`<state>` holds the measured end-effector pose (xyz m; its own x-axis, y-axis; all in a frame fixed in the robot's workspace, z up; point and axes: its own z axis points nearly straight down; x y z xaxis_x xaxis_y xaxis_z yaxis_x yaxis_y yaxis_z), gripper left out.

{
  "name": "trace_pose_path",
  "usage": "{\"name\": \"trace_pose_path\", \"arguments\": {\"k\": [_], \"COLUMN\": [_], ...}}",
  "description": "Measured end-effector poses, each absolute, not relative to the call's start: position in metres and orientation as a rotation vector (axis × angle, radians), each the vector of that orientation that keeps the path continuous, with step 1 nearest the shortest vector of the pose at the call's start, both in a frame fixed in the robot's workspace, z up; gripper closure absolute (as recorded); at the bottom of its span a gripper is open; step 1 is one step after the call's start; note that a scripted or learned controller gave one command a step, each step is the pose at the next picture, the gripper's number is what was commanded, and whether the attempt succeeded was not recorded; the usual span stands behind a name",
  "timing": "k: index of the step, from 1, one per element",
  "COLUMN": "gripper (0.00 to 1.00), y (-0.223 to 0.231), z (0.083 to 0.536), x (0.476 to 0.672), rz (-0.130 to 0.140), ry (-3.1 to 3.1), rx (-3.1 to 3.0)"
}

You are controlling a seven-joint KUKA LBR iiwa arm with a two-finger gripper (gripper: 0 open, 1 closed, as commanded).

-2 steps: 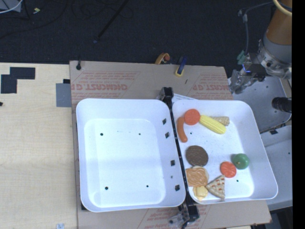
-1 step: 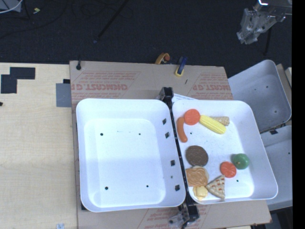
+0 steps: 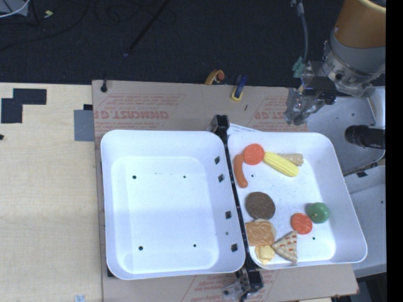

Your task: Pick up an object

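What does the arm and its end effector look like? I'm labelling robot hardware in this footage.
The arm is a thick round grey-silver body with a wide orange band above the wrist. A thin dark cable loops along its left side, with small teal fittings near the wrist. The end effector is a small dark grey metal assembly, too blurred for finer detail.

Two shallow white bins sit side by side on the table: the left bin point(image 3: 119, 200) and the right bin point(image 3: 343, 231). The right one holds nine pieces of toy food: one orange disc point(image 3: 254, 154), one corn cob point(image 3: 281, 164), one sausage point(image 3: 240, 170), one brown round cookie point(image 3: 259, 205), one green ball point(image 3: 318, 212), one tomato point(image 3: 301, 223), one toast slice point(image 3: 260, 233), one pizza wedge point(image 3: 287, 246) and one yellow cheese piece point(image 3: 265, 253).
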<state>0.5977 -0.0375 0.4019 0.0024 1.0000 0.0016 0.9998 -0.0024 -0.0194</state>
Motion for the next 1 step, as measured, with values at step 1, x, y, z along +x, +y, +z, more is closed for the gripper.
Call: {"name": "trace_pose_path", "arguments": {"k": [1], "gripper": [1.00], "y": [-0.0138], "z": [0.5435], "x": [0.5688], "rz": [-0.015], "ry": [-2.231], "rx": [-2.223]}}
